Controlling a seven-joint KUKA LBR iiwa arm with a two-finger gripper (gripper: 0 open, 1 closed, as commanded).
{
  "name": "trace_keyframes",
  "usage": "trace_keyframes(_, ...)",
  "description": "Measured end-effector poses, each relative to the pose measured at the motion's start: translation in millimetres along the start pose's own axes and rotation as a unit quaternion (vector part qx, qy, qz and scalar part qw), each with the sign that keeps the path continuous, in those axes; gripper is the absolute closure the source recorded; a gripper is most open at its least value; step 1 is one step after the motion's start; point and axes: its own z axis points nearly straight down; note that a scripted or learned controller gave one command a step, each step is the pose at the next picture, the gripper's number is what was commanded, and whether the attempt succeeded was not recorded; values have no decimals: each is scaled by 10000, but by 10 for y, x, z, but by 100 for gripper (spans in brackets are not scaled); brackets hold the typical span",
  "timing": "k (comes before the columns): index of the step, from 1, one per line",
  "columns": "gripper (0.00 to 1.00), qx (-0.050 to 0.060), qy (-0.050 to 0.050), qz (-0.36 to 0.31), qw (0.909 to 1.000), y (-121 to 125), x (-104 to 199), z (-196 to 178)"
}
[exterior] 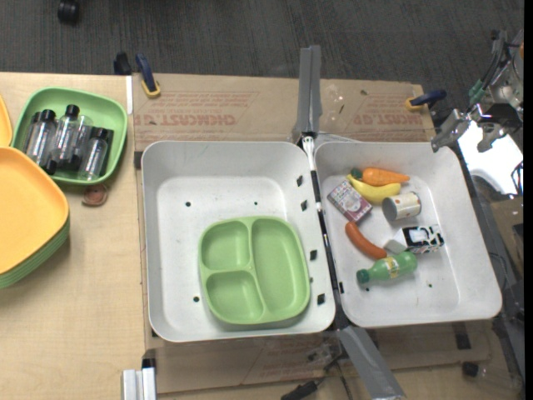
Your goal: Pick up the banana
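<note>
Banana (376,191) in right bin (475,294), touching carrot (384,176), beside purple packet (350,202). End effector (485,115) at upper right, outside bin; grip state impossible to tell.

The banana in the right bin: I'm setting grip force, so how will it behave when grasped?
The banana looks like smooth, stiff toy plastic, so probably light and somewhat slippery. Its curve may let it rock or pivot when nudged. It lies against the carrot, which would likely shift too.

Grey metal arm parts (487,98), dark cables
</note>
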Motion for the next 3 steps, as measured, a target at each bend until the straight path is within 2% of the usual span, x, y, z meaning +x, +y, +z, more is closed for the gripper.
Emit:
trace_keyframes(1,0,-5,-5,-124,9999,352,-35,987)
trace_keyframes(2,0,-86,-32,-421,9991,391,135,1715)
trace_keyframes(3,0,-12,0,-1030,9947,-338,121,1906)
